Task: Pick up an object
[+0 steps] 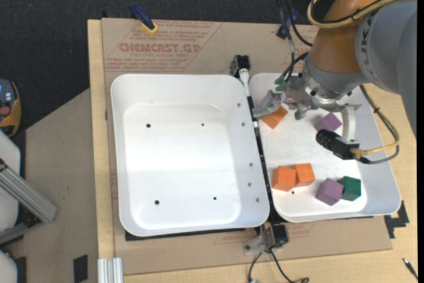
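1. Now the gripper [286, 101] hangs low over the far part of the right bin [377, 199].
2. I cannot tell how its claw stands.
3. One orange block [274, 118] lies tilted just under and beside the gripper, near the left wall of that bin.
4. A purple block [328, 122] sits close by, under the arm.
5. Near the front edge lie two orange blocks [294, 176] touching, another purple block [329, 191] and a green block [352, 187].
6. The left bin [126, 96] sits beside it.
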Robot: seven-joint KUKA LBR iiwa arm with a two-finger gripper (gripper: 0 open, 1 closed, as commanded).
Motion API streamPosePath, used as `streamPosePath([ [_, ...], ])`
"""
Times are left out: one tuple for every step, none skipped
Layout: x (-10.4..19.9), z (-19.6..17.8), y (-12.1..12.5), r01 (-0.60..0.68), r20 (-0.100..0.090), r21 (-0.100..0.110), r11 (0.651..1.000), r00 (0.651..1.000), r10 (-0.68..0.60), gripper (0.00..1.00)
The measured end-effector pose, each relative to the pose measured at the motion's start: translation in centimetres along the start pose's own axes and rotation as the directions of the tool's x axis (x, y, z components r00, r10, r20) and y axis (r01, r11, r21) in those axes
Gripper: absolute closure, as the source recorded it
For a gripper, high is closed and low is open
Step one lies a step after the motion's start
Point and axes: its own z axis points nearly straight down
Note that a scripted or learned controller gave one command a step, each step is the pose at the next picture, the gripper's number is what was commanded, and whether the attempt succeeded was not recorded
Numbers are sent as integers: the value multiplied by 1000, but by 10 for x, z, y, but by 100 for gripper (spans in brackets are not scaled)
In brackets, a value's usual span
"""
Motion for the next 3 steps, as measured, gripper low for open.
streamPosePath([
  [21,-34,15,-19,37,-2,1000,999,20,100],
  [170,-62,0,-10,31,-1,1000,999,10,100],
  [171,-39,0,-23,36,8,1000,999,22,100],
])
